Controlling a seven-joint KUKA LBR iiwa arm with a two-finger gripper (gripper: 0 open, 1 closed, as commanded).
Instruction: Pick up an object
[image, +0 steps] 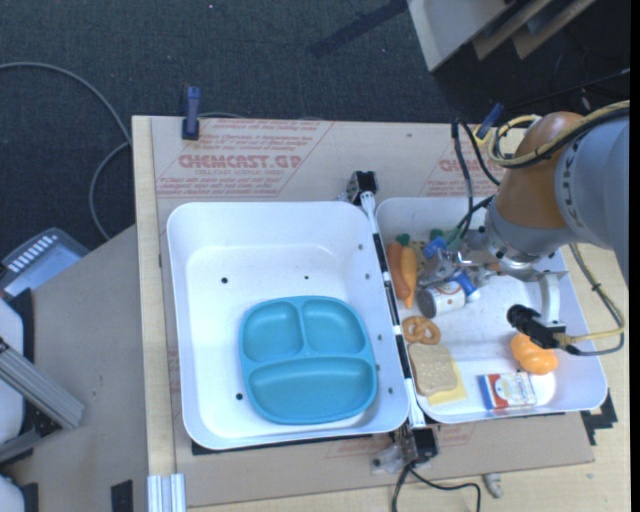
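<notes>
Because the loose toys crowd the shallow white right bin (590, 385), the claw (450, 268) hangs low at its ten o'clock corner over the long orange carrot-shaped toy (404, 272), though whether it is wide or narrow I cannot tell.

You get one fixed camera, set high above the desk (290, 150) and looking down on it at a slant. It stands far enough back to take in both bins (200, 330) whole, plus dark floor beyond. The arm (560, 190) reaches in from the right edge.
</notes>
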